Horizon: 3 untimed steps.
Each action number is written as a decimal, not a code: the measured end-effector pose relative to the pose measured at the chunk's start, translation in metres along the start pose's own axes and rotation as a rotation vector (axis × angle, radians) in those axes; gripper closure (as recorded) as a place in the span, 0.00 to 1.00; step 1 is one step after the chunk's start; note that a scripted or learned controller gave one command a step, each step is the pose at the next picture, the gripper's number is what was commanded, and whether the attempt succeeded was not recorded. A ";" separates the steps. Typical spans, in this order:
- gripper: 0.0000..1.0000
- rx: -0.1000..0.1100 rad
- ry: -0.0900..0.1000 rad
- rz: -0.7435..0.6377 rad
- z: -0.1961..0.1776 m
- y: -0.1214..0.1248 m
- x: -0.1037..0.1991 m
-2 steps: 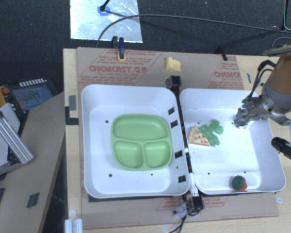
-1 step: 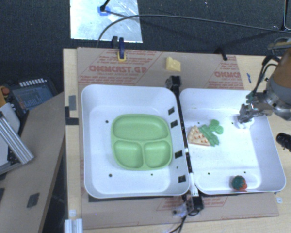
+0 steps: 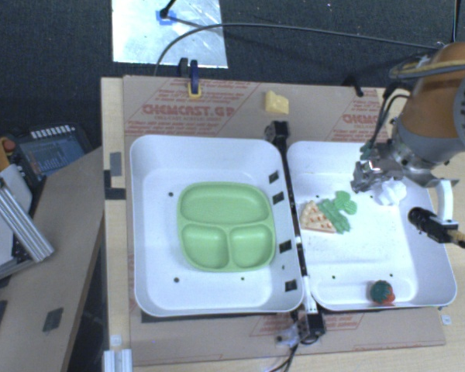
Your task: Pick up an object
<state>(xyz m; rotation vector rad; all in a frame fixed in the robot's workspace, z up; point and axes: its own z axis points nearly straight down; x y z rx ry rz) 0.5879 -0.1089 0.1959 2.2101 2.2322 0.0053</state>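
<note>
The gripper (image 3: 370,175) hangs over the right bin (image 3: 430,273); I cannot tell its grip. It should centre over the green toy (image 3: 339,210) before descending.

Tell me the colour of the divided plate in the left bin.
The divided plate is pale green, seen plainly in the camera view from above.
</note>
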 end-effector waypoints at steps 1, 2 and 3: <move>1.00 0.000 0.000 0.000 0.002 0.015 0.058; 1.00 0.000 0.001 -0.001 0.002 0.026 0.121; 1.00 -0.001 0.002 -0.001 -0.013 0.036 0.183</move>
